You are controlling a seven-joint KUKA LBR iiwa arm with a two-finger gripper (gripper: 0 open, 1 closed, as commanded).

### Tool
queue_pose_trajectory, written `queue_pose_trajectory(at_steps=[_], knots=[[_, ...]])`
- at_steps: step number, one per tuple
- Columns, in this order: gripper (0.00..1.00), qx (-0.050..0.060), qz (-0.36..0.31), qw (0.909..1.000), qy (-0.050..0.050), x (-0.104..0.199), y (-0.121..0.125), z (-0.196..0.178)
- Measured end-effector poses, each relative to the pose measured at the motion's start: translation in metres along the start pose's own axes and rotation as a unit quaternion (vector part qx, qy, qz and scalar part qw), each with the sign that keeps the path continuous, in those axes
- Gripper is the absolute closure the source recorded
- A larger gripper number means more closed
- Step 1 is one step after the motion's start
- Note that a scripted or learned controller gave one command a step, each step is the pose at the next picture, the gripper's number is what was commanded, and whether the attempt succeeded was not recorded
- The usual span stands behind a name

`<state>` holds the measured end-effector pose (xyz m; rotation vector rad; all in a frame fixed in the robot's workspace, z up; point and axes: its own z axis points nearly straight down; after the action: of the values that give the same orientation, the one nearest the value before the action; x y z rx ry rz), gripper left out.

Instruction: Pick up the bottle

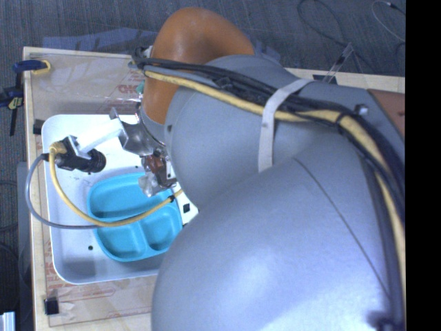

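Bench (76,81) of pale board under a clear sheet, seen from above at a slant, standing on dark grey carpet (83,5). Thin cables (324,5) trail over the carpet at the far right. A blue clamp (27,66) grips the bench's far left corner. Faint red lettering (127,88) shows on the sheet behind the bin, too blurred to read. A white bin (69,267) sits at the left of the bench. A blue tray (127,219) with divided compartments lies in it, toward its near right. A bulky grey arm (289,212) with an orange band (196,29) covers the middle and right of the view. Its pincer (155,174) hangs over the far edge of the blue tray; whether it is released or clenched cannot be told. Where the bottle lies cannot be told.
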<state>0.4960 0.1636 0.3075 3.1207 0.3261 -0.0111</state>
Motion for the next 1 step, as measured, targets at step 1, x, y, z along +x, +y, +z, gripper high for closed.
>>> queue_pose_trajectory(at_steps=[1], knots=[[1.00,0.000,-0.242,0.9702,-0.001,-0.0122,-0.0405,-0.0785]])
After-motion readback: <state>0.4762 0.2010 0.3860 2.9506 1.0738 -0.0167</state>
